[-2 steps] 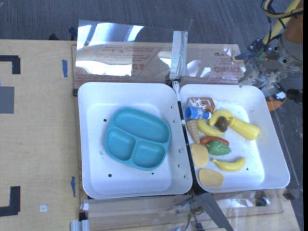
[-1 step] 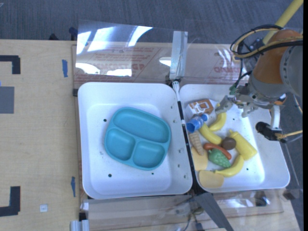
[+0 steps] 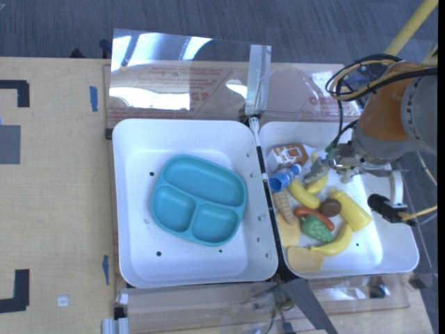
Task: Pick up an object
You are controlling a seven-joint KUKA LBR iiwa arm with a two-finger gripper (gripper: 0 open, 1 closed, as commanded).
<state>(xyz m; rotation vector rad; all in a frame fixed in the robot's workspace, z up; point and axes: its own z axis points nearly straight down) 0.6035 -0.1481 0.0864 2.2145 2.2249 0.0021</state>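
The right bin (image 3: pixel 396 256) holds a heap of toy foods. Among them are a brown and white packet (image 3: pixel 288 153), a small blue bottle (image 3: pixel 280 180), a yellow banana (image 3: pixel 303 194), a brown ball (image 3: pixel 331 207), a red and green piece (image 3: pixel 316 223) and a yellow block (image 3: pixel 352 211). My gripper (image 3: pixel 321 167) reaches in from the right and hangs low over the back of the heap, just above a small yellow piece (image 3: pixel 316 184). The wrist hides what lies directly under it.
The left bin (image 3: pixel 139 256) holds a blue divided plate (image 3: pixel 199 199). A tan ridged piece (image 3: pixel 283 206), a curved banana (image 3: pixel 336 244) and a pale yellow slice (image 3: pixel 303 258) lie toward the right bin's front. Clear plastic sheets (image 3: pixel 181 75) stand behind both bins. Cables (image 3: pixel 354 72) loop above the arm.
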